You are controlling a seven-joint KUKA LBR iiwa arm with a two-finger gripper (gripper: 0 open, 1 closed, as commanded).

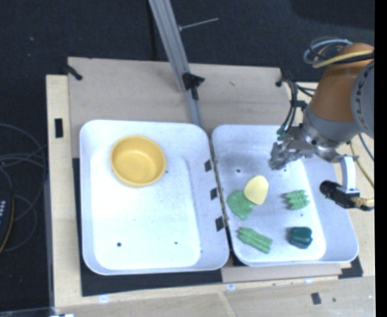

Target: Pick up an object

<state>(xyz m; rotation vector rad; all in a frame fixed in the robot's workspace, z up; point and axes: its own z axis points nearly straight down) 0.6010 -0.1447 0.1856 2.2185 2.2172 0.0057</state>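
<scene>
Your gripper (282,154) hangs over the upper part of the right shallow white plastic bin (236,140), above bare floor, and nothing sits between its fingers. From this slanted view you cannot tell whether those fingers are spread or pressed together, so don't assume it is ready to close on anything.

The candidates all lie lower in that same bin. The pale yellow rounded lemon-like piece (257,190) is nearest, below and slightly left of the gripper, and it touches the light green leafy lump (240,205) at its lower left. Further right sits a small ridged green piece (296,199); near the bottom are a ribbed green pod-like piece (255,240) and a dark green pepper-like piece (300,237). The yellow plastic bowl (138,160) rests alone in the left white bin (147,243).

Watch for these risks:
- A straight descent from here would likely meet only the bin floor, since no object lies directly underneath.
- Going for the yellow piece, a finger may land on the green lump beside it, nudging both or pinching two at once.
- The yellow piece looks smooth and rounded; an off-centre squeeze could squirt it out sideways.
- The ridged green piece is close to the right wall, so a finger could catch the rim there.
</scene>
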